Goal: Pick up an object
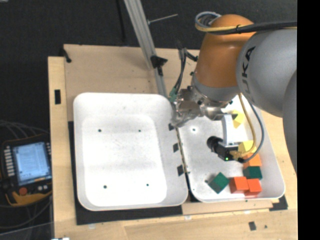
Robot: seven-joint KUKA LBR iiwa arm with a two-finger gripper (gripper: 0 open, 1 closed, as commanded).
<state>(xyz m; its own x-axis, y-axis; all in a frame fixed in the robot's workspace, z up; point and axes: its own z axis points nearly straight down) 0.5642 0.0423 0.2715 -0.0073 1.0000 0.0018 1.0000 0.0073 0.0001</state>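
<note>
Wooden bench (115, 69) with 2 white bins (125, 149), dark floor (60, 14) around

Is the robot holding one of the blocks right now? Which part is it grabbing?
It cannot be told. The gripper sits at the right bin's upper left edge, away from the green block and orange blocks.

A pale wooden bench (105, 69) carries two shallow white bins side by side, the left bin (125, 151) and the right bin (200, 144) touching along their inner rims.
</note>
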